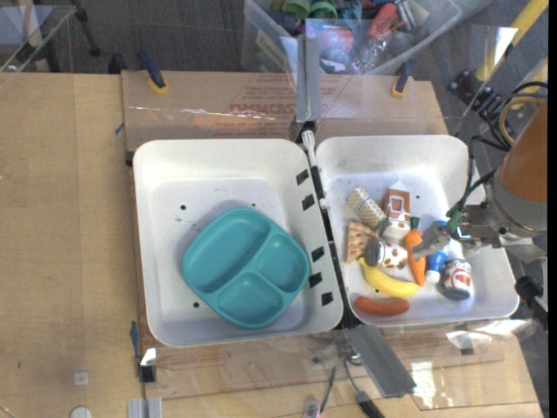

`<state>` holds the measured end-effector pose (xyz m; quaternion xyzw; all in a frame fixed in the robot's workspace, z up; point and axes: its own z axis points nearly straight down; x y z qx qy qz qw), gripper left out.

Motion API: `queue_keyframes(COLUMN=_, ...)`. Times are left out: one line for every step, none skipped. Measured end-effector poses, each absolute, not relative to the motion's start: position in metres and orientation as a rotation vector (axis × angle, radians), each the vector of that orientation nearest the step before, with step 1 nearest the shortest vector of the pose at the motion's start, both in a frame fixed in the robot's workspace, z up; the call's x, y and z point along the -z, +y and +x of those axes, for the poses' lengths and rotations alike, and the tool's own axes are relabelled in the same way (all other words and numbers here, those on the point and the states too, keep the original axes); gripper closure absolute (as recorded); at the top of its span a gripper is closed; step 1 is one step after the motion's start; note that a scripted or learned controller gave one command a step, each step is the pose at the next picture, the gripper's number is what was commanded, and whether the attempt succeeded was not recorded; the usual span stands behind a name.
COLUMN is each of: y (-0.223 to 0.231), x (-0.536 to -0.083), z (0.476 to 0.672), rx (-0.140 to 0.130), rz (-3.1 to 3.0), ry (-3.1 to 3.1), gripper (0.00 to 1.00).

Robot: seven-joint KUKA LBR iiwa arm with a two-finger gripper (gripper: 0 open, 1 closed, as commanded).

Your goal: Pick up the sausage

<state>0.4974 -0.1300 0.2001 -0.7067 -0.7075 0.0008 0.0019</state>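
Sausage (381,306): one, red-brown, lying flat near the front wall of the right bin (500,299), just in front of the banana (387,282); untouched, apart from the pincer.
Pincer (432,242): reaching in from the right over the right bin, low above the toy pile, beside the carrot (417,257); spread of the tips impossible to tell, nothing seen held.
Arm (526,168): orange band at the right edge, cables looping above it.
Right bin contents: one yellow banana, one orange carrot, one small can with a red label (457,279), one brown-and-white carton (398,205), two patterned pieces (364,207), a few smaller items too jumbled to count.
Left bin (165,233): one teal divided plate (246,267), three compartments, lying flat.
Bins: two, white, shallow, side by side, touching along the middle.
Surface: light wooden bench (61,233), cardboard sheet (226,103) under the bins' far side.
Room: clear plastic tub (348,7) of mixed coloured objects behind the bins.
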Motion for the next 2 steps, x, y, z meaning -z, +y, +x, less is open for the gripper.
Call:
queue_keyframes(y=-0.103, x=-0.107, z=0.521, rx=0.000, rz=-2.035, ry=-2.393, gripper=0.00)
queue_keyframes(y=-0.121, x=-0.090, z=0.569, rx=0.008, rz=-2.020, ry=-2.415, gripper=0.00)
